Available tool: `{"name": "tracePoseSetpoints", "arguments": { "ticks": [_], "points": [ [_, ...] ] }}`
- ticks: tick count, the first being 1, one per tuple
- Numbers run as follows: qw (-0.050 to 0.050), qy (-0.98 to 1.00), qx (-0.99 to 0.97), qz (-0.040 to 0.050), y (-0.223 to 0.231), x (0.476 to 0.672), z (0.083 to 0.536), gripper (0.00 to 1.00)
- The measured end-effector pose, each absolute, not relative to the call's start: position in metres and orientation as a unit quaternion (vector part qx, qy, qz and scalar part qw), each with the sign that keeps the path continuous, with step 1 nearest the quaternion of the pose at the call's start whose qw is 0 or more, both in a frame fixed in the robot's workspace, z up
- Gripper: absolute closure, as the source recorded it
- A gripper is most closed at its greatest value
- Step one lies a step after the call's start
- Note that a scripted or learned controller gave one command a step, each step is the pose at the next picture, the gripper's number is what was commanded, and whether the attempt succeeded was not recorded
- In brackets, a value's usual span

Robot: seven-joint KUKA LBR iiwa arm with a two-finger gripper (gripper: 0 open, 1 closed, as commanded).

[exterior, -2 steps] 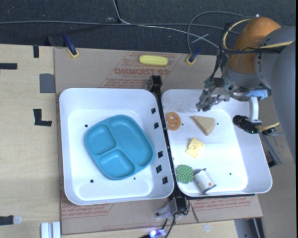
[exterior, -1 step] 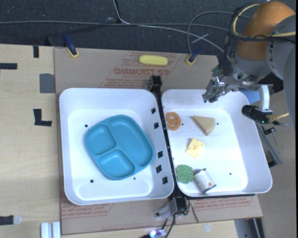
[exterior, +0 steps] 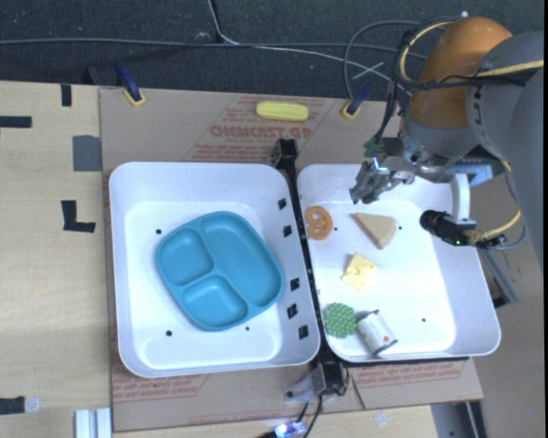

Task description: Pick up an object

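Note:
The right bin (exterior: 438,322) holds several small objects: an orange ring-shaped pretzel (exterior: 318,222) at its left wall, a tan wedge (exterior: 375,228), a yellow cheese chunk (exterior: 358,271), a green round piece (exterior: 339,318) and a small silver can (exterior: 377,331) lying on its side. My gripper (exterior: 369,186) hangs over the bin's back part, just above and behind the tan wedge. Nothing shows between its fingers.
The left bin (exterior: 137,190) holds a blue divided plate (exterior: 219,268). A yellow banana-shaped toy (exterior: 281,110) lies on the cardboard behind the bins. Two blue-and-yellow clamps (exterior: 128,85) pin the cardboard's back edge. Cables hang above the arm.

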State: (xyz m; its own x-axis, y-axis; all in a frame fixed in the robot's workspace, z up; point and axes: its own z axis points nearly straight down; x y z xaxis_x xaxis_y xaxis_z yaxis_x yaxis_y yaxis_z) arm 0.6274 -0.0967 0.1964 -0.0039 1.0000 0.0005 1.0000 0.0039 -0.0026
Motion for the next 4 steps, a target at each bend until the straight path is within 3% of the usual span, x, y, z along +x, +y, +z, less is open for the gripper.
{"name": "tracePoseSetpoints", "arguments": {
  "ticks": [4],
  "points": [
    [0.002,-0.709,-0.705,0.0011,0.096,0.536,0.205,1.0]
  ]
}}
